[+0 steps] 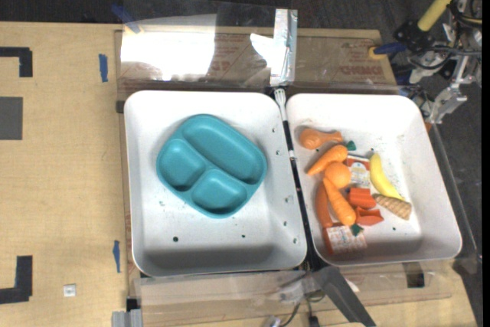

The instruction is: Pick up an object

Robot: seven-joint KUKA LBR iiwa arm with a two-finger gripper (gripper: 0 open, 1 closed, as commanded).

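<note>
- Counter (pixel 61 165): brown board carrying both bins; black corner marks and blue tape tabs lie on its left part, well apart from my work.
- Left bin (pixel 145 241): white and shallow, touching the right bin along a shared middle wall.
- Right bin (pixel 429 226): holds every graspable piece, crowded towards its left half. That shared wall stands close to the pile, so I judge a descent there risks striking the rim.
- Clear plastic sheet (pixel 199 50): lies behind the bins with a bright glare, out of my path.
- Teal tray (pixel 210 163): a divided dish in the middle of the left bin; broad and low, a poor candidate for a pinch.
- Tool (pixel 446 98): the metal hardware near the right bin's far right corner appears to be mine; I cannot tell its state.
- Carrots (pixel 337 180): several orange pieces overlapping and touching; closing on one is likely to nudge its neighbours or slip off the rounded surface.
- Label packet (pixel 346 238): flat at the near end of the pile, hard to get under.
- Banana (pixel 380 176): lies on the pile's right edge with open floor beside it, my likeliest pick.
- Cone (pixel 393 205): just beside the banana's near tip; it may roll if bumped.
</note>
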